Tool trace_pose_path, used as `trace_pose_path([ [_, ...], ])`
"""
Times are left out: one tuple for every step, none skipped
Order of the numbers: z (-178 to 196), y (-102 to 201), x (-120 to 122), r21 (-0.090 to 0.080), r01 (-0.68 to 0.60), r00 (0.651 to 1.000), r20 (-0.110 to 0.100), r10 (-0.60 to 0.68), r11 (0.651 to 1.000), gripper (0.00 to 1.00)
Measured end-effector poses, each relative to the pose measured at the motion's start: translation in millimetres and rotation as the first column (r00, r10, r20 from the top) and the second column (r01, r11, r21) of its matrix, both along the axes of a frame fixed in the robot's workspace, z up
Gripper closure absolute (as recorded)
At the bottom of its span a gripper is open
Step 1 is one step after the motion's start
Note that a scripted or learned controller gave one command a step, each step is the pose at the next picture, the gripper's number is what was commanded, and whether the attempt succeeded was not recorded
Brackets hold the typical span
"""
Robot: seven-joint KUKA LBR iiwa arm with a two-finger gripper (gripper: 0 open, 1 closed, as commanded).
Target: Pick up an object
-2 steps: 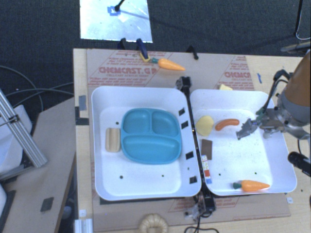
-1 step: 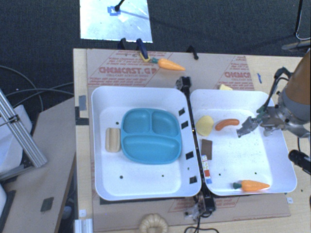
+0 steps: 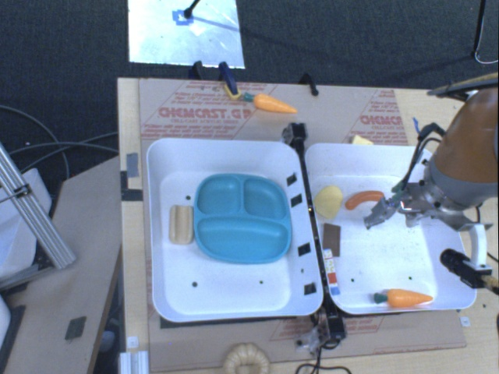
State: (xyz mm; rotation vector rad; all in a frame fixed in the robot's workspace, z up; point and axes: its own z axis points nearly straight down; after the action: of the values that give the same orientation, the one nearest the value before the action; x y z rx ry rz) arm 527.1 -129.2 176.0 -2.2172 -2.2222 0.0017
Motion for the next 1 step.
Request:
trace_pose_path([
  [-60.4,-4.6,-5.3,0.0,0.001,1.0,-0.002,-0.001,1.0,0.0],
])
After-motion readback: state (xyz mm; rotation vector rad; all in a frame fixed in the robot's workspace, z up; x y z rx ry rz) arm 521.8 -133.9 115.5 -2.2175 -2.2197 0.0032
